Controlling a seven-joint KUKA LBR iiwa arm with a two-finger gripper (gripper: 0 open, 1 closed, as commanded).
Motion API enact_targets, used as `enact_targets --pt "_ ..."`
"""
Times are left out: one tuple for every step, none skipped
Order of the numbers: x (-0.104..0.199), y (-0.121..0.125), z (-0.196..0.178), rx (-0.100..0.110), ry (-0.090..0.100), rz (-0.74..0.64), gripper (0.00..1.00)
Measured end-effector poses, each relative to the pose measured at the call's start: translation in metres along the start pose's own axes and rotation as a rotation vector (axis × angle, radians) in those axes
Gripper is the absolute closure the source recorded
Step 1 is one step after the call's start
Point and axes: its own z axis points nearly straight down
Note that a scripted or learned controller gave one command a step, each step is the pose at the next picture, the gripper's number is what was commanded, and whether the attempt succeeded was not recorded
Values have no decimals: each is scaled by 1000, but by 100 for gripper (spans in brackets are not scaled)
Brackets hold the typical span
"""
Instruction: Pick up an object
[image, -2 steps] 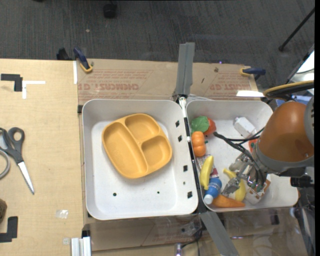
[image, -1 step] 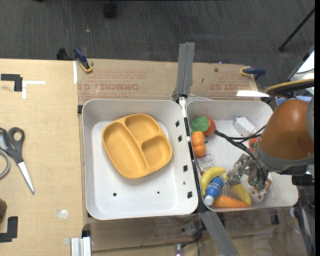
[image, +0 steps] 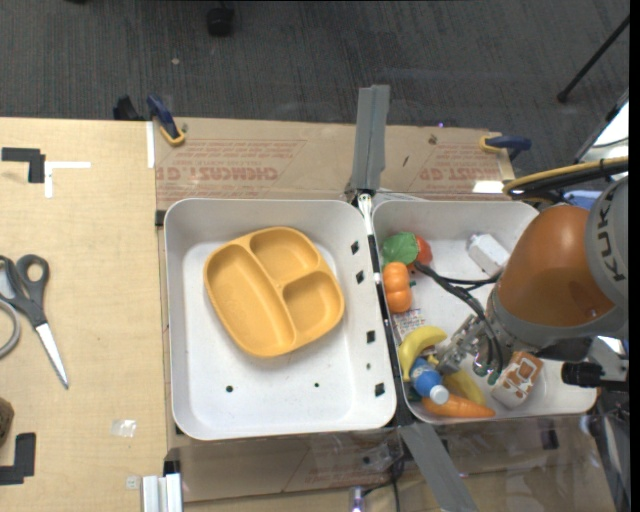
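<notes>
Orange-banded, my arm (image: 560, 270) reached low into the right bin (image: 455, 215), pincer (image: 470, 350) over the yellow banana (image: 425, 345) near the bin's front edge; I couldn't tell its grip state.

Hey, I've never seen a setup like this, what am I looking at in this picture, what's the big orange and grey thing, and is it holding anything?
This is one camera fixed above a bench, looking down at a slant. The big grey and orange shape on the right is a robot arm reaching in. Its claw sits low in the right-hand shallow white bin, among small toys: a yellow plastic banana, an orange toy carrot, a small orange pumpkin and a green leafy piece. I cannot tell whether the claw holds anything. The left-hand white bin holds a yellow three-compartment plastic plate. Grey-handled scissors lie on the wooden benchtop at far left.
</notes>
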Motion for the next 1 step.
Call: enact_targets --pt "-5 2 0 2 1 333 100"
